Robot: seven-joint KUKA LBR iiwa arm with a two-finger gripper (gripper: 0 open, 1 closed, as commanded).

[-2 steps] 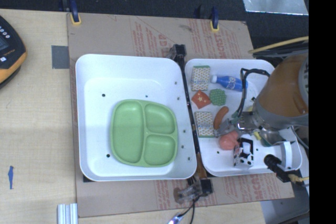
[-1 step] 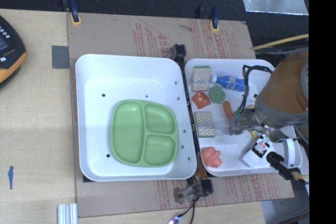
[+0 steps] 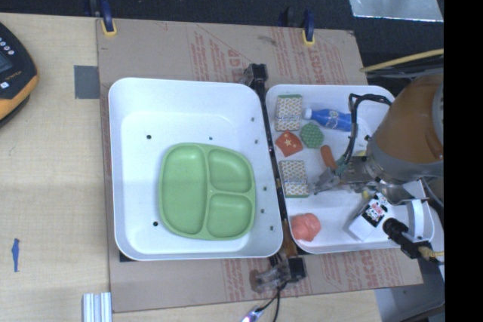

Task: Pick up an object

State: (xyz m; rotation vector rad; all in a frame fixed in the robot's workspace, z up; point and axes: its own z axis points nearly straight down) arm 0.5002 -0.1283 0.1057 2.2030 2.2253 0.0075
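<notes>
Camera view, looking down on the bench: the arm (image 3: 407, 128) comes in from the right and hangs over the right bin (image 3: 341, 244), its orange band and grey wrist covering that bin's right half. The gripper (image 3: 326, 182) points left, low over the bin's middle, and its dark fingers are too small and blurred here to tell whether they are spread or pressed together.

Just left of the tips lies a patterned square packet (image 3: 294, 177), very near but whether it touches is unclear. An orange carrot-like piece (image 3: 327, 156) sits just above the tips. Further up: a green round piece (image 3: 312, 136), a red piece (image 3: 288, 143), a second patterned packet (image 3: 288, 113) and a blue bottle (image 3: 330, 118) lying flat. Below the gripper, a pink lump (image 3: 305, 226) rests near the bin's front edge.

The left bin (image 3: 136, 105) holds a green divided plate (image 3: 207, 191).
</notes>
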